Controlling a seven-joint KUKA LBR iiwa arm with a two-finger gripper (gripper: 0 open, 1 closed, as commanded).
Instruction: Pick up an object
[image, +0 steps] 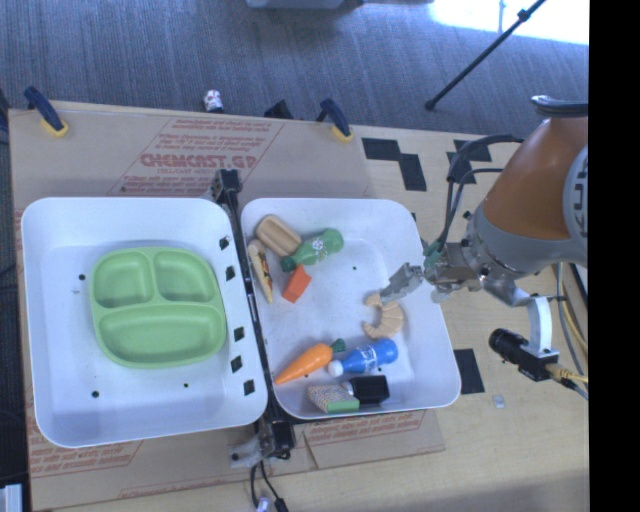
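Two shallow white bins are seen side by side on a cardboard-covered bench (250, 150). The left bin (50, 330) is occupied by a green divided plate (157, 305). In the right bin (432, 345), objects are located by clock position from the bin centre: a tan bread-like piece (277, 235) at 11 o'clock, a green bottle (316, 247) at 12 o'clock, an orange-red block (296, 285) just below it, and a striped flat item (262, 272) at 10 o'clock along the left wall. A toy carrot (303, 363) lies at 7 o'clock, a blue and white bottle (364, 357) at 5 o'clock, and a pink and green block (333, 399) touching a black block (371, 389) at 6 o'clock. A tan croissant-shaped piece (384, 317) lies at 3 o'clock. The gripper (398, 285) is positioned at the right rim, just above the croissant-shaped piece; whether its jaws are apart or together cannot be told, and nothing is seen between them.
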